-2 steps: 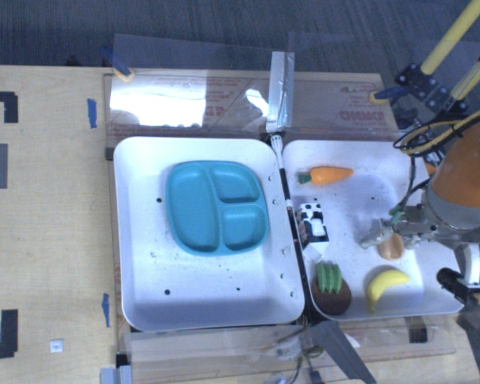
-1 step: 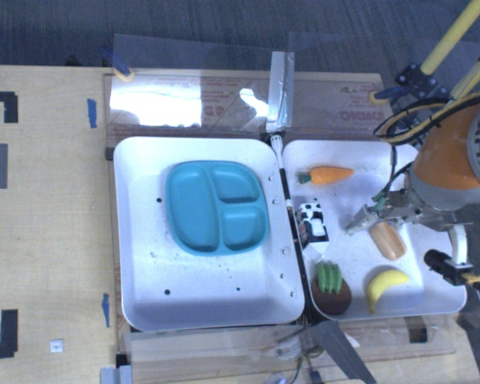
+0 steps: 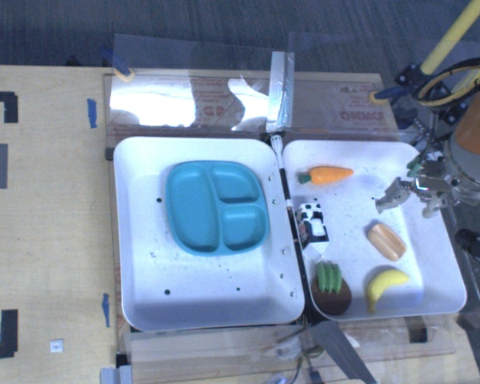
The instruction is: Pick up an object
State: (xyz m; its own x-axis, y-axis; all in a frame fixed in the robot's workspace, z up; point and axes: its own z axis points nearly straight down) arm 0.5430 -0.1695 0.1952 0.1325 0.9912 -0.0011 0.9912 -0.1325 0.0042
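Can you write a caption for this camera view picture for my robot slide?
End effector over the right bin near a carrot, hot dog and banana; blue plate in the left bin.

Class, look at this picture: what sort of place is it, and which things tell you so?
Probably a robotics lab test bench: a robot gripper over two white bins, toy food such as a carrot, and blue tape marks.

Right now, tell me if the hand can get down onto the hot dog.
Probably yes. The hand hangs over the right bin, just above the hot dog, which lies apart from the banana with nothing over it.
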